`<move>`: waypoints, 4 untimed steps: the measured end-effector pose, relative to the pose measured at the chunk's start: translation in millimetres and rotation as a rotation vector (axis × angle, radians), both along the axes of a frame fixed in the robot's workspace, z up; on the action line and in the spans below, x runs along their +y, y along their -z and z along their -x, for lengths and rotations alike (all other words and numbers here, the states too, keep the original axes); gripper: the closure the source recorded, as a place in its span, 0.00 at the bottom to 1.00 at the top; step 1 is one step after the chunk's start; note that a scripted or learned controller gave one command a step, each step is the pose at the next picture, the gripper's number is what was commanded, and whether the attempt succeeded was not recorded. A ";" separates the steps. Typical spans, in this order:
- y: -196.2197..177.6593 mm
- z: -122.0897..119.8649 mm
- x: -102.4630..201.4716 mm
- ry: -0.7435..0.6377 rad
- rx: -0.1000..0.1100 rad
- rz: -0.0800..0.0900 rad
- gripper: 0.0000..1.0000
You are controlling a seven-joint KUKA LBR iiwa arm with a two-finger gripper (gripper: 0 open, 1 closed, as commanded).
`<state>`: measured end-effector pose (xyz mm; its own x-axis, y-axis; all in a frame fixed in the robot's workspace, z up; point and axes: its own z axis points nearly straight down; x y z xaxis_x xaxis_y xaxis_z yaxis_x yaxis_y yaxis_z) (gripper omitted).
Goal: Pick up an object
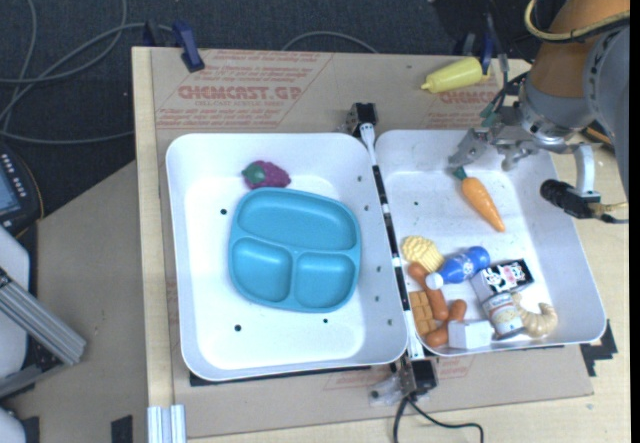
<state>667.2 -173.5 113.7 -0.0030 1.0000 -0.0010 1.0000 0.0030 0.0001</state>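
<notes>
Orange tapered carrot (483,200); perhaps plastic

Orange carrot (483,201) slantwise, right bin (570,261)

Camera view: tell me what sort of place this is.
Probably a robot lab's grasping test bench, not a kitchen. Two white bins sit on a taped cardboard board, toy food such as a carrot lies in one, and loose cables run over the dark floor.
</notes>
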 end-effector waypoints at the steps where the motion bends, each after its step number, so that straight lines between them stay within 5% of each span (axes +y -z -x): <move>1: 30.7 23.0 58.1 -0.001 0.006 -0.004 0.00; 2: 29.0 52.5 45.0 0.005 0.004 -0.002 0.00; 3: 18.6 50.5 46.0 0.003 0.000 -0.001 1.00; 4: -77.3 39.0 132.7 -0.005 -0.010 -0.002 1.00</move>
